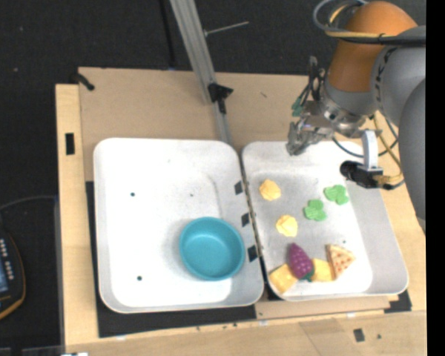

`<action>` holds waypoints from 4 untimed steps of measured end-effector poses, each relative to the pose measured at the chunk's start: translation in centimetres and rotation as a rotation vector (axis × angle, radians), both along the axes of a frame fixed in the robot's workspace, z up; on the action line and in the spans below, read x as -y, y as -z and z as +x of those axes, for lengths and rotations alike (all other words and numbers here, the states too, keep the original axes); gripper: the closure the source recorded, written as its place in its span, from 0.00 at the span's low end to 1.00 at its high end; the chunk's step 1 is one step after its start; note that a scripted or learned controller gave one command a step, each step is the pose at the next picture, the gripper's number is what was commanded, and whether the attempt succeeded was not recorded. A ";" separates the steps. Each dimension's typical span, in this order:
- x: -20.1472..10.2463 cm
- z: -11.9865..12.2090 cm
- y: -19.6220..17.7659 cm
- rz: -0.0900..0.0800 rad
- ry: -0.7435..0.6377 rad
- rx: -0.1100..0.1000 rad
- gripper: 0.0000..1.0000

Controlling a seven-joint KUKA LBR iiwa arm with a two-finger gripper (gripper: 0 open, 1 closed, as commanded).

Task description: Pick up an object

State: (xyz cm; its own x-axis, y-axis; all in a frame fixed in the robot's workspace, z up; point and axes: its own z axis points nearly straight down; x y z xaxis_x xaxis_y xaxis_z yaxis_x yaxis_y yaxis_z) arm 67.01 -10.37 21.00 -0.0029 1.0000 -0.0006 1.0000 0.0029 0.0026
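Seen from above at a slant, a tan counter point(163, 102) carries two shallow white bins side by side; the left bin point(148, 176) holds a round teal bowl point(211, 248) sitting upright toward its near right corner, close to the wall shared with the neighbour; the right bin point(371, 236) holds a scatter of small toy foods; a yellow piece point(270, 190) lies near the bin's left wall toward the far side; a second yellow piece point(286, 225) lies nearer the middle; two green pieces sit to its right, one point(315, 211) just beside the other point(336, 194); along the near edge a purple grape bunch point(300, 260) touches a yellow block point(282, 278) on its left and another yellow bit point(322, 271) on its right; a pizza slice toy point(341, 259) lies just beside that bit; the grey arm with its orange band point(360, 47) reaches in from the right; the gripper point(302, 136) hangs above the far left corner of the right bin, well apart from every toy; nothing is seen between its fingers, and whether they are apart or together cannot be told; a grey metal pole point(196, 50) slants across the far side of the counter.
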 end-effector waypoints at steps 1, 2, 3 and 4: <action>0.0 0.1 -1.0 0.001 -0.001 0.001 1.00; -4.0 -3.2 -2.6 0.002 -0.003 -0.002 1.00; -7.9 -6.5 -1.7 0.001 -0.002 -0.004 1.00; -11.7 -9.5 -3.2 0.003 -0.004 -0.002 1.00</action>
State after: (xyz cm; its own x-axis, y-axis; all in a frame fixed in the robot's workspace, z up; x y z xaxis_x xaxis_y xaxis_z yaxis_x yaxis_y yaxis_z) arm 57.55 1.35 24.23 -0.0067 1.0000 0.0026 1.0000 0.0067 0.0009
